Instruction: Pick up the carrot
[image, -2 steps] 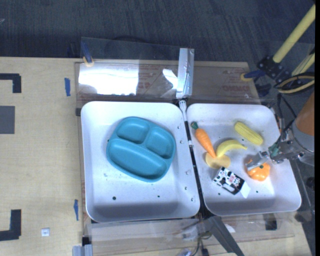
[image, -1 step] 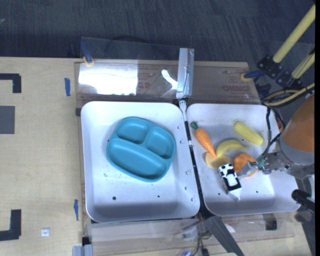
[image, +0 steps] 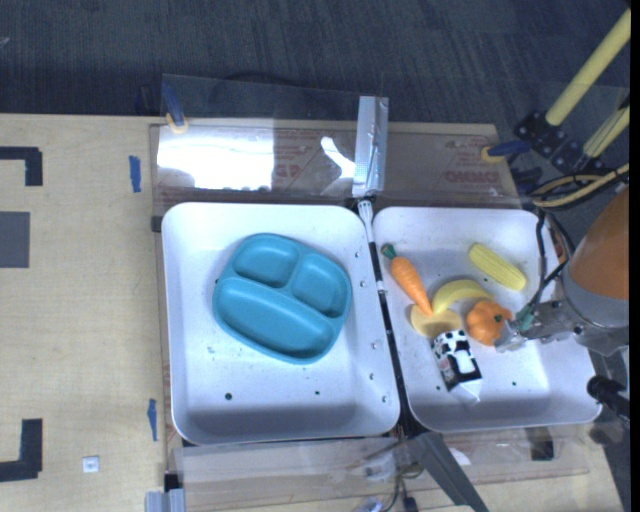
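Low in the right bin (image: 520, 395), a black-and-white carton (image: 457, 358) lies beside an orange (image: 486, 323); the gripper (image: 520, 325) sits against that fruit, grip impossible to tell. Carrot (image: 409, 281) rests untouched near the divider, by a banana (image: 455, 295). Pale wooden bench (image: 80, 300), dark carpet beyond

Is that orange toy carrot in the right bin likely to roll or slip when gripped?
Probably rigid: the orange toy carrot with a green top looks like smooth moulded plastic. Its tapered, rounded body could roll or squirt from the gripper. Its tip touches the yellow banana, which may shift too.
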